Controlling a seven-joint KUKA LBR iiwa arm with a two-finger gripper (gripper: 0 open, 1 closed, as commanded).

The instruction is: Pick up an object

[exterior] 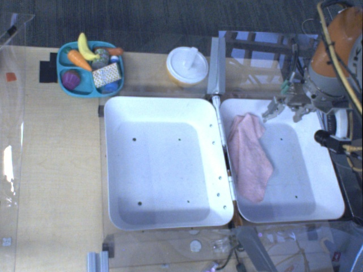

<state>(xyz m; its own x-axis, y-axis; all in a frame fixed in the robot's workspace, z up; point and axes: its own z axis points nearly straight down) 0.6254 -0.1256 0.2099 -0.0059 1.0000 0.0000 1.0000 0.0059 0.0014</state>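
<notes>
Gripper (286,111) hovers over the right bin (323,208) near its 12 o'clock rim, fingers spread apart, gripping nothing. The pink cloth (249,157) lies crumpled along that bin's 9 o'clock side.

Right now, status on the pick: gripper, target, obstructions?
Gripper open, above the right bin's far edge, holding nothing. Pink cloth lies crumpled in that bin, left side. Nothing between them.
</notes>
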